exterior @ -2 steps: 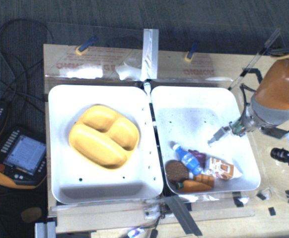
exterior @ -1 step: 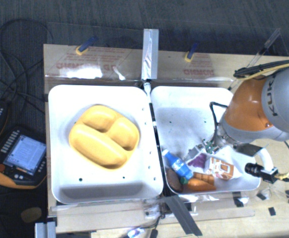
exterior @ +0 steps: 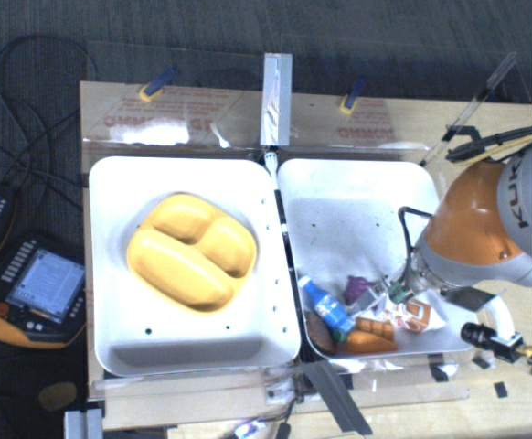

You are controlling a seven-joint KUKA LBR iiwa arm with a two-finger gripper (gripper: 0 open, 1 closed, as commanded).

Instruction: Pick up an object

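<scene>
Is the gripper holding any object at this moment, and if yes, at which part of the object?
It cannot be told. The gripper is low over the pile of small objects in the right bin, but the arm hides whether anything sits between its tips.

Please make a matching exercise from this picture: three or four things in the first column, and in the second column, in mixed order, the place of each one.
Things:
1. yellow object
2. blue bottle
3. orange band
4. clear divider

Places:
A. on the arm, over the right bin's right edge
B. in the left bin
C. behind the bins, above the gap between them
D. near the front of the right bin

Pairs: 1-B, 2-D, 3-A, 4-C
</scene>
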